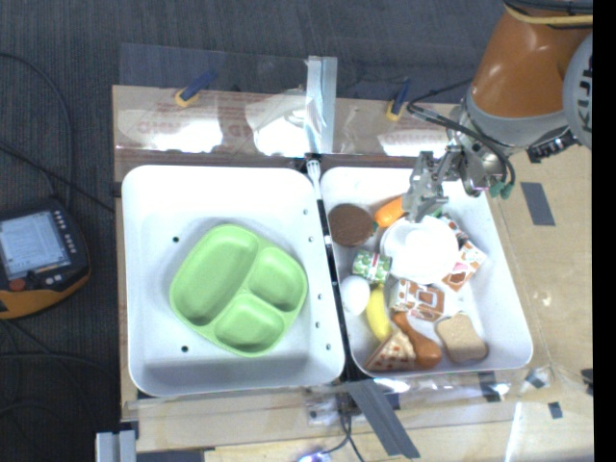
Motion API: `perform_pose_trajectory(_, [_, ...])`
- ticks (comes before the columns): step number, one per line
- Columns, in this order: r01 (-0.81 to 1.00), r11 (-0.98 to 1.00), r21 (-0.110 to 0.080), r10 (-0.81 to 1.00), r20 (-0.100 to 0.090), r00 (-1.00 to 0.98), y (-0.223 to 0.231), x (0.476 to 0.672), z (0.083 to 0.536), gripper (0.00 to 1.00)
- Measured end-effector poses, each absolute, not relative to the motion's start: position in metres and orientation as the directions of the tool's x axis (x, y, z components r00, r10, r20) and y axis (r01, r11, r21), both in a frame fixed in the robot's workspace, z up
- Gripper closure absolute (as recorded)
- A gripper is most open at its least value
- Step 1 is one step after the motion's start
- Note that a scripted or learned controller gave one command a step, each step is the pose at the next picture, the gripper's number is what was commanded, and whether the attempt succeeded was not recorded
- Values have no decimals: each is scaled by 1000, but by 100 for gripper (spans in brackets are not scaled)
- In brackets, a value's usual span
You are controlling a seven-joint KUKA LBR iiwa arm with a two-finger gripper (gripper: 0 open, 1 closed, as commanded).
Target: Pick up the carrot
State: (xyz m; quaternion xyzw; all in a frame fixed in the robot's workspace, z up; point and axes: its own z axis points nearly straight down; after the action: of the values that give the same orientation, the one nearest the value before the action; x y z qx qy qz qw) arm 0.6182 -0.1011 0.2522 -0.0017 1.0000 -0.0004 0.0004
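The carrot (390,211) is a small orange piece lying near the back of the right bin (510,301), between a brown round cookie (350,224) and a white cup (422,248). My gripper (424,192) hangs just to the carrot's right, over the bin's back edge, fingers pointing down toward it. The carrot rests on the bin floor, partly hidden by the gripper's grey metal.
The right bin also holds a white egg (355,295), a banana (377,314), a pizza slice (392,353), a bread slice (461,338) and printed cartons (421,299). A green divided plate (242,287) sits in the left bin (154,210). A pendant (37,248) lies far left.
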Motion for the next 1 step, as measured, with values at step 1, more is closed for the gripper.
perform_pose_trajectory(1, [-59,998,-3,-59,-7,-998,-102,664,97,0])
